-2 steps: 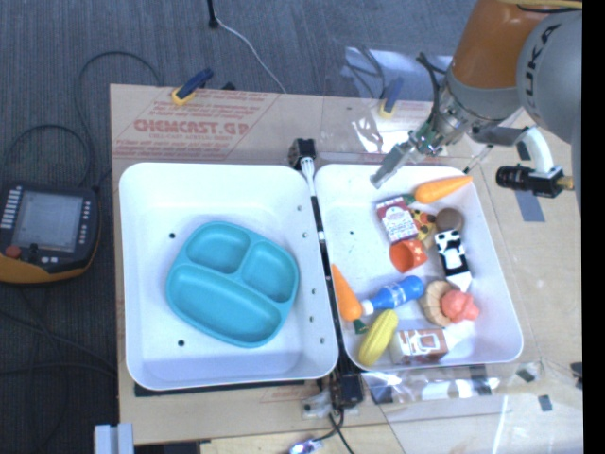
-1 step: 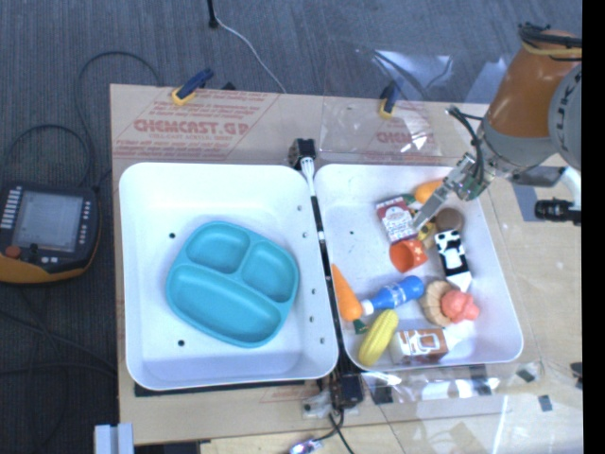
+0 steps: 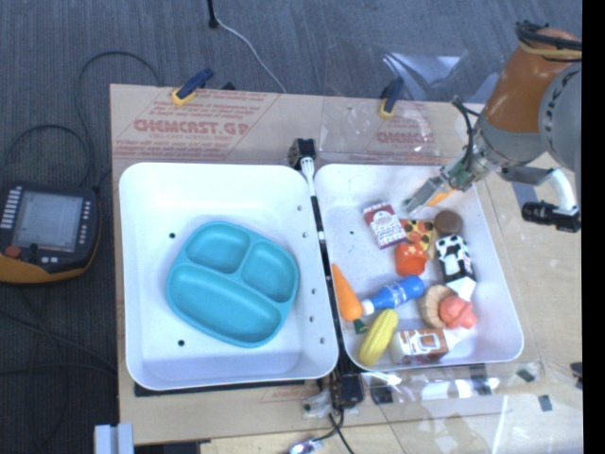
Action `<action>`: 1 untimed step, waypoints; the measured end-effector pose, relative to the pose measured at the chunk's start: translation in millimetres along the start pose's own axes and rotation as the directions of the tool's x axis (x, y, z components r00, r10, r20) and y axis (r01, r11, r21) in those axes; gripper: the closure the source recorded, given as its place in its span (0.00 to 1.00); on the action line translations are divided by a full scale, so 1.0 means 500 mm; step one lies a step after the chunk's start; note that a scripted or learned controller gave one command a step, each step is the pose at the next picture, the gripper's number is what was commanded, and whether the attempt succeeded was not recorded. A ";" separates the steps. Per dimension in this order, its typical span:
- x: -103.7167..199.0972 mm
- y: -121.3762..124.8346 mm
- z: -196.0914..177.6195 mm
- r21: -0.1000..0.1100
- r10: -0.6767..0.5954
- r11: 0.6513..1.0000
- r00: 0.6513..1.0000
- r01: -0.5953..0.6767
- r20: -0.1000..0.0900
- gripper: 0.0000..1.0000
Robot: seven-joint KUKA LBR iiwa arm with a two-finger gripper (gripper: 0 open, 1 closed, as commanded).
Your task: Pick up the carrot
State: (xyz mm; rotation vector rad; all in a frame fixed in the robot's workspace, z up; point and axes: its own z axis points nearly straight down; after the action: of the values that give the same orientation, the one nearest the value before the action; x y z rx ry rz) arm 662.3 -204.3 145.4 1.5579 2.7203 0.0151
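The carrot (image 3: 346, 294) is orange with a green tip at its near end. It lies along the left wall of the right bin (image 3: 499, 282), next to a blue bottle (image 3: 397, 294) and above a yellow toy (image 3: 378, 337). My gripper (image 3: 423, 200) reaches in from the upper right and hangs over the far part of the right bin, close to a red box (image 3: 381, 223) and a brown ball (image 3: 447, 222). It is well away from the carrot, up and to the right of it. Nothing shows in its grasp.
The right bin also holds an orange-red toy (image 3: 410, 258), a black-and-white cow (image 3: 454, 253), a round biscuit (image 3: 437, 303), a pink toy (image 3: 459, 313) and a small carton (image 3: 421, 344). A blue divided plate (image 3: 233, 282) lies in the left bin (image 3: 142, 216). A teach pendant (image 3: 43, 230) sits far left.
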 end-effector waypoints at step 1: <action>-0.004 0.005 0.006 -0.004 0.045 0.999 0.999 -0.045 0.002 0.00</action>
State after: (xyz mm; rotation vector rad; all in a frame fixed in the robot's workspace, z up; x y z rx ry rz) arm 665.4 -204.5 142.6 1.6171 2.6815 0.0199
